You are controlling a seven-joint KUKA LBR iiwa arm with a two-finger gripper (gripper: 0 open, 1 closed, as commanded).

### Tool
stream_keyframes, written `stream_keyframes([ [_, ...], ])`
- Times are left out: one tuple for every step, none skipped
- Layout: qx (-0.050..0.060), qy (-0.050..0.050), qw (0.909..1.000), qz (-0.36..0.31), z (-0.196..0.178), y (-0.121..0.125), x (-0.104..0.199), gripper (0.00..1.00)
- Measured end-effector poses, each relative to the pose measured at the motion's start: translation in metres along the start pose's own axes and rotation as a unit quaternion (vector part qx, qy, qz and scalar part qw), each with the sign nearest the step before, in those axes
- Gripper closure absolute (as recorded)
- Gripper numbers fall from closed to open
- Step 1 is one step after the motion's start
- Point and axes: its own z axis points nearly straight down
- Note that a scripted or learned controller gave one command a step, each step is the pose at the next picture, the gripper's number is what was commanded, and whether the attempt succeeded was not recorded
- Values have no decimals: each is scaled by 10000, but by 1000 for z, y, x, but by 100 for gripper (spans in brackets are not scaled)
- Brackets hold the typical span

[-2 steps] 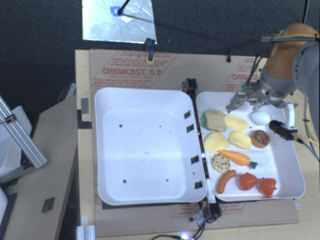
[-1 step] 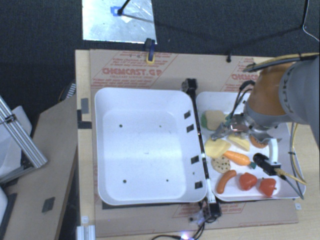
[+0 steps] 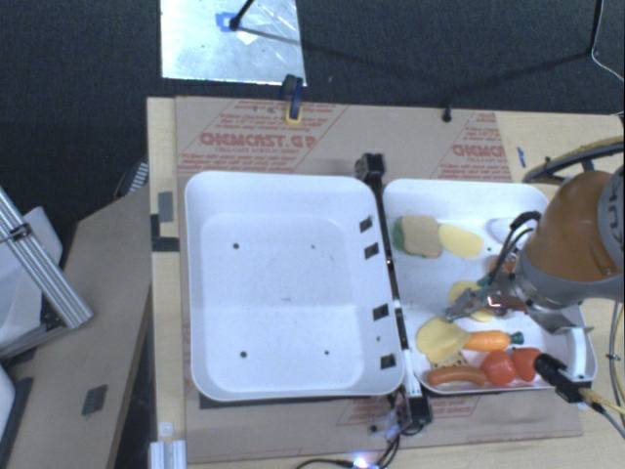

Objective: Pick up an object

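A: Start at your left. The left bin (image 3: 283,281) has bare white floor, so nothing there matters for this pick. Everything sits in the right bin (image 3: 430,195), and the arm (image 3: 576,252) comes in over it from the right.

B: So what lies nearest the claw (image 3: 467,307)?

A: You'll see it low over the bin's middle, pointing left and a little down. Just below its tips lies a pale yellow round piece (image 3: 439,340); right of that, a toy carrot (image 3: 485,340) lies with its long axis running left to right, green end toward the arm. A sausage (image 3: 455,376) lies along the near wall, red pieces (image 3: 513,364) beside it.

B: And further off?

A: A tan bread-like slab (image 3: 422,235) and a yellow oval (image 3: 460,240) sit well apart, toward the far wall.

B: Is the claw clamped on anything?

A: You can't tell: the tips blur together, and nothing clearly sits between them. My guess is your shortest move is downward, toward the yellow piece or carrot
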Motion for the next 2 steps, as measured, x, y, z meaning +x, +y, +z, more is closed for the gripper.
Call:
stream_keyframes([
  [-22,7,10000,-33,-10,3,4,100],
  [-96,-3,9999,-60,-198,-13,27,100],
])
